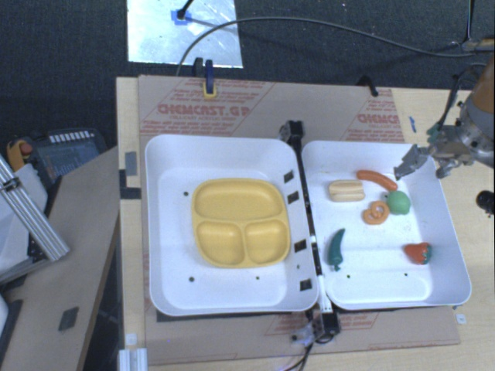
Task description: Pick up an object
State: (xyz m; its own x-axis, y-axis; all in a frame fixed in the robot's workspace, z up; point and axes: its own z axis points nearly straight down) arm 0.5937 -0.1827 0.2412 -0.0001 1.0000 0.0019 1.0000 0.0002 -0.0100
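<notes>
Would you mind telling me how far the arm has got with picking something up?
Nothing looks picked yet. The sausage, bread piece, orange slice, green ball, green pepper and red piece all lie in the right bin. In hand: the gripper is over that bin's far right corner, holding nothing visible. Left: descend, grasp, lift.

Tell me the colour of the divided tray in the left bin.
The three-compartment plastic tray is pale yellow, seen plainly in the camera view, lying in the shallow white left bin.
</notes>
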